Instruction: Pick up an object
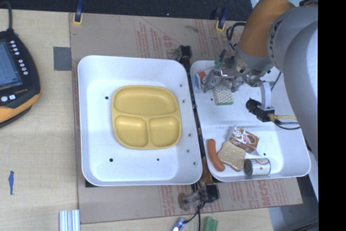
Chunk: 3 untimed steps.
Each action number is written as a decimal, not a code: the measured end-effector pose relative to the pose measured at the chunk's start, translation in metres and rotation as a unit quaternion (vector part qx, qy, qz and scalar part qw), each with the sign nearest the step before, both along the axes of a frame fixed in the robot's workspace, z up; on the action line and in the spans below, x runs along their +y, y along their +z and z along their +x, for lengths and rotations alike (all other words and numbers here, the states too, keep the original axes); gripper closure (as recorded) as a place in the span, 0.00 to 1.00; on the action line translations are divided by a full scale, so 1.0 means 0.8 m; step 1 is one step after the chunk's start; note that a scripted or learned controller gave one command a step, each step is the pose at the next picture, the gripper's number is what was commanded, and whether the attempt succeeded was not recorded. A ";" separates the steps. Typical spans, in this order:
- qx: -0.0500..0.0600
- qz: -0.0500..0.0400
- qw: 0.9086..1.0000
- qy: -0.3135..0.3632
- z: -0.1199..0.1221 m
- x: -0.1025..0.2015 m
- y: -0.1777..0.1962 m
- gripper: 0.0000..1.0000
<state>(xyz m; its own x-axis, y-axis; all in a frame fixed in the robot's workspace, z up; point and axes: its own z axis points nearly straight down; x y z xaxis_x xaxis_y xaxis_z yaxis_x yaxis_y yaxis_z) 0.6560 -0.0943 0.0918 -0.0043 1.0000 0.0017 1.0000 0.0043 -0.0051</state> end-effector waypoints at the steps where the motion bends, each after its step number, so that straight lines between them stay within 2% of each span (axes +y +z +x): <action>1: -0.001 -0.001 1.000 -0.001 0.000 -0.011 0.000 0.00; 2: 0.000 -0.001 1.000 -0.001 -0.031 0.001 0.000 0.00; 3: 0.000 -0.002 1.000 -0.001 -0.031 0.000 0.013 1.00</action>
